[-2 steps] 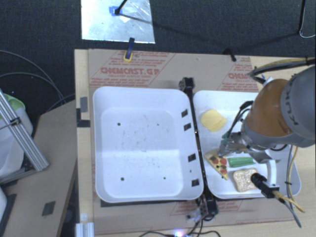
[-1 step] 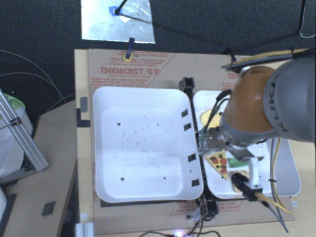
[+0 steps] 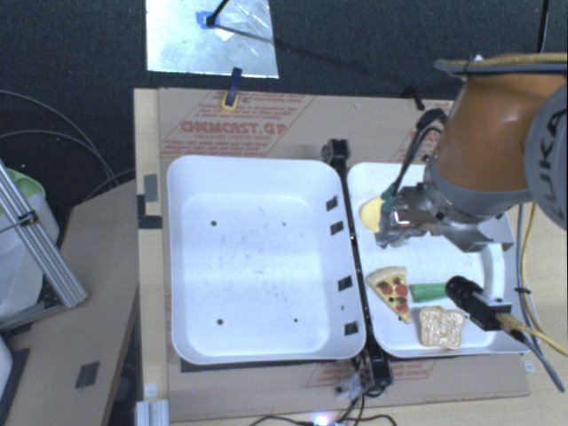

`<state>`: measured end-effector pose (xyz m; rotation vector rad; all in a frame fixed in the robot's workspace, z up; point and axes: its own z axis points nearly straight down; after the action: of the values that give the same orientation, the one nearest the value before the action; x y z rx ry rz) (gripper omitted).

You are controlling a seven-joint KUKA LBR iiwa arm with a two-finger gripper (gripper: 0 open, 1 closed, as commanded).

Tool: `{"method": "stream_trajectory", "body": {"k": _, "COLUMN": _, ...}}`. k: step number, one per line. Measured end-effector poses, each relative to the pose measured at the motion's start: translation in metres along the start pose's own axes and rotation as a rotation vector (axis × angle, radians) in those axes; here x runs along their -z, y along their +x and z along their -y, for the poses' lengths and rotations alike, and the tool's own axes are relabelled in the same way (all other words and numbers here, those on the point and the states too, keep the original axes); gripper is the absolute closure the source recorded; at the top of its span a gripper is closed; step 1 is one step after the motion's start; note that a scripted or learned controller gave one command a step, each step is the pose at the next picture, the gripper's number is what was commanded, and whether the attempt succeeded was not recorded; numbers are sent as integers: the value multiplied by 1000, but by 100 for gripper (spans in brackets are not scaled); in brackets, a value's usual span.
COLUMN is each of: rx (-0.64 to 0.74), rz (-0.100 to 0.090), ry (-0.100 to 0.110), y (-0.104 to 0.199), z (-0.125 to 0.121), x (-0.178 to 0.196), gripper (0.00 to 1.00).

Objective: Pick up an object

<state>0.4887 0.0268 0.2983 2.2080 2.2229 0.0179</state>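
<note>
You are looking down on two white bins set side by side on the surface, with a brown cardboard sheet printed in red letters under them. The left bin sits towards the middle of the view and the right bin just beside it, their long rims touching along a dark divider.

The arm comes in from the right, and its broad orange band covers the far right part of the right bin. The tool hangs over the far left part of that bin, close to the divider. From this angle you cannot tell whether it is released or clenched, and nothing can be seen gripped in it.

All the things you could pick lie in the right bin. A small yellow object lies at the tool's left side, so close that they may be touching; you cannot tell for sure. Nearer the camera, a toy pizza slice lies flat by the divider. A green piece lies just to its right, touching or nearly touching it. A pale square cracker lies near the bin's front rim, just below the green piece.

Beyond the bins, a shiny foil sheet lies on the dark floor.
</note>
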Motion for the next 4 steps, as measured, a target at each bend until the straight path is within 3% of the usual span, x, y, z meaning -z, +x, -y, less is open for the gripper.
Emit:
{"method": "stream_trajectory", "body": {"k": 1, "rx": -9, "rz": 3, "ry": 14, "y": -37, "z": -9, "x": -31, "gripper": 100}}
{"method": "stream_trajectory", "body": {"k": 2, "rx": 6, "rz": -2, "ry": 3, "y": 39, "z": 0, "x": 54, "gripper": 100}}
{"method": "stream_trajectory", "body": {"k": 3, "rx": 1, "rz": 0, "ry": 7, "y": 64, "z": 0, "x": 96, "gripper": 100}}
{"method": "stream_trajectory", "body": {"k": 4, "rx": -8, "rz": 1, "ry": 1, "y": 26, "z": -1, "x": 177, "gripper": 100}}
